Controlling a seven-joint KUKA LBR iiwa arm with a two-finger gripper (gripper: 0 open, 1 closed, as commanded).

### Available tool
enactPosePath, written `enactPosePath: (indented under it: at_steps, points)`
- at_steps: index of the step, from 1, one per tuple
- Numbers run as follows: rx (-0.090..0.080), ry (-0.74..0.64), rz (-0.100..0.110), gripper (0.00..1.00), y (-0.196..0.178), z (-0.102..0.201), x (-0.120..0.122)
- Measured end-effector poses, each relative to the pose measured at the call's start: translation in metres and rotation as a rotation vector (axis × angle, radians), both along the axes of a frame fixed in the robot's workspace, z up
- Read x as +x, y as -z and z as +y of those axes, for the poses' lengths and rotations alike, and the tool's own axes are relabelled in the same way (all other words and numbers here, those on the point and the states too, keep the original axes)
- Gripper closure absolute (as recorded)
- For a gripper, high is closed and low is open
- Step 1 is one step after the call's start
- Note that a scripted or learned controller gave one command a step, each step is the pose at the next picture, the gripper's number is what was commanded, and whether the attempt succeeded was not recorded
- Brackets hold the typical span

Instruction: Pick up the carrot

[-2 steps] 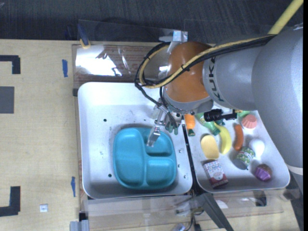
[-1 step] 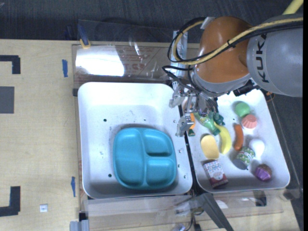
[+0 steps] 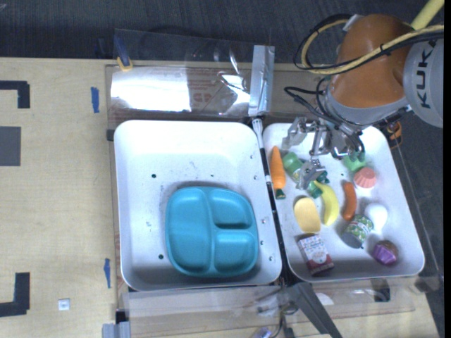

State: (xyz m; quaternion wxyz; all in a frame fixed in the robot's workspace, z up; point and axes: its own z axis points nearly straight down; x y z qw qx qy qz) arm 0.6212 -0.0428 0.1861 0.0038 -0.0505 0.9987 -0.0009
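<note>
Blue tray [image 3: 211, 232] left; slim orange carrot [image 3: 277, 170], green-topped, hugs right bin's [image 3: 405, 210] edge.

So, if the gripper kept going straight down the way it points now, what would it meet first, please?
Probably the green toy and the banana under the gripper, not the carrot, which lies to its left by the bin wall. Depth is unclear.

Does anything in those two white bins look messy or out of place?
Nothing looks spilled or broken. The right bin holds a jumble of toy food, the carrot lying against its left wall; the blue tray sits neatly in the left bin.
</note>
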Motion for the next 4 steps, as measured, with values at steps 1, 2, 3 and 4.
enactPosePath:
  at_steps: [1,2,3,4]
  points:
    - [0.002,-0.127,0.004,0.00,0.000,0.016,-0.059]
    - [0.000,-0.250,0.005,0.00,0.001,-0.022,-0.118]
    - [0.001,-0.405,0.006,0.00,0.001,0.012,-0.129]
    - [-0.005,-0.442,-0.012,0.00,0.086,-0.042,-0.108]
